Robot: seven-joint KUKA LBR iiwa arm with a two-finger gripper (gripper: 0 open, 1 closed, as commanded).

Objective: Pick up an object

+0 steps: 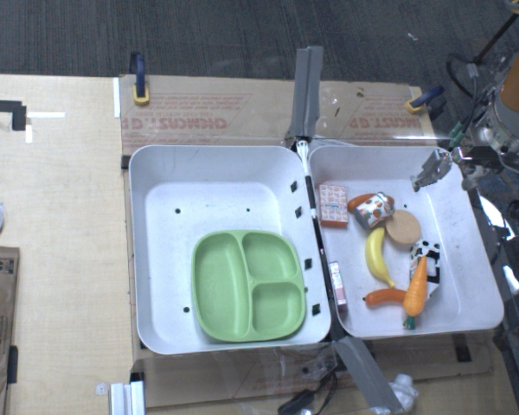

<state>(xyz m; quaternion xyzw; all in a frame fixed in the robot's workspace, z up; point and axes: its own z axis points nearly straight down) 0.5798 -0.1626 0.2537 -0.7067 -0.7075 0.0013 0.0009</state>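
Pale wood bench and taped cardboard carry two shallow white bins side by side; the left bin (pixel 156 232) holds a green divided plate (pixel 247 284), and the right bin (pixel 467 318) holds all the loose items. Those sit in a cluster toward the bin's middle and left: a small patterned box (pixel 333 205) against the left wall, a red-and-white toy (pixel 371 208) beside it, a tan round disc (pixel 403 228), a banana (pixel 378 256) lying roughly lengthwise down the view, a black-and-white toy (pixel 427 258), a carrot (pixel 416 290) standing nearly parallel to the banana, and a short orange piece (pixel 382 298) across the bottom.

The gripper (pixel 432 170) hangs at the bin's upper right corner, above the rim area, with nothing between its fingers; whether they are spread or closed is too small to tell.

Every candidate lies down and to the left of the gripper in view. The tan disc and the red-and-white toy look nearest, so the coming move probably turns on travelling diagonally inward and descending. If the banana or carrot is chosen, the fingers would likely need to close across the long axis.
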